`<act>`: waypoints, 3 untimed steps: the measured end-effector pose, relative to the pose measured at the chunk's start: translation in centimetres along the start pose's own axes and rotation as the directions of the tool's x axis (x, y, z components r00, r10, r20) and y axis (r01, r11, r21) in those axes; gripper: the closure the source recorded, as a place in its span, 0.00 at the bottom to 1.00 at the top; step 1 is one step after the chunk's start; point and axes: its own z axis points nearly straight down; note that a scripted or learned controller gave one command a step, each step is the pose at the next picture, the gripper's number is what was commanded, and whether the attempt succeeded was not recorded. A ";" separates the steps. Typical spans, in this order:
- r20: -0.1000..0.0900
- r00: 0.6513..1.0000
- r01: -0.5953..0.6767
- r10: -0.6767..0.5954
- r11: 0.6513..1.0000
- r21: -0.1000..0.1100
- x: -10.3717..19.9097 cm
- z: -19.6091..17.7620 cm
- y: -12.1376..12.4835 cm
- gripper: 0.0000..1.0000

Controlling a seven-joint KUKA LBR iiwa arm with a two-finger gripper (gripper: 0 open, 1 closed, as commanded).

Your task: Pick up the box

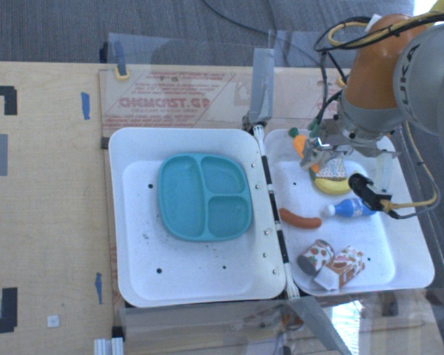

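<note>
Arm posture, as we observed it.
Our arm [399, 58] reaches in from the right, wrist bent downward, gripper [316, 150] low.

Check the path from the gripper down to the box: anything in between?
Yes. The gripper sits at the right bin's far end; the banana and sausage lie between it and the box.
</note>
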 end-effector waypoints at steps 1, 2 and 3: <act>-0.007 0.999 -0.037 0.038 0.998 0.059 -0.4 1.0 3.2 1.00; -0.012 0.988 0.153 -0.153 0.987 0.044 -3.3 0.8 3.1 1.00; -0.011 0.988 0.154 -0.154 0.987 0.044 -3.2 0.8 3.2 1.00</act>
